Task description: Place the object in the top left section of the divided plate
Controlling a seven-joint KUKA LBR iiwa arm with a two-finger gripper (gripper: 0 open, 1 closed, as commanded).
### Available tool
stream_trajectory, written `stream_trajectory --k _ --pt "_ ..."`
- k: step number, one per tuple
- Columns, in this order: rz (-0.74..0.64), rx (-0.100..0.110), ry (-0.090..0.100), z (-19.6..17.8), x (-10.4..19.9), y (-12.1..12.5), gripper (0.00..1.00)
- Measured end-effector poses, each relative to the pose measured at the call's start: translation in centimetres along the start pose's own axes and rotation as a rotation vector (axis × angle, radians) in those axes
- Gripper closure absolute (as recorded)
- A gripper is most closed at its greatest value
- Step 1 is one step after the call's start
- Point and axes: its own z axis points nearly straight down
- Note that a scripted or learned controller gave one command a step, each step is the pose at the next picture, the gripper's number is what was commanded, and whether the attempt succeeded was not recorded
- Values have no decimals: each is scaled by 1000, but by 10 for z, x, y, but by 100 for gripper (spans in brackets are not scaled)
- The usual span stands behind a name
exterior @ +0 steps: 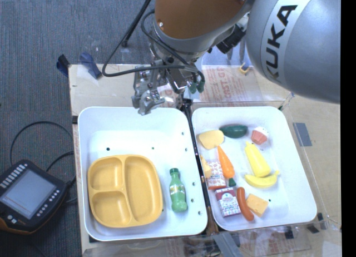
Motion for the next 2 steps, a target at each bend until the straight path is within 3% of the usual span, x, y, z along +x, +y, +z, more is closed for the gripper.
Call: stream_trajectory --k 1,2 --pt "4 -1 2 -6 -1 -1 100" --pt "-202 -1 15 72 -40 -38 100"
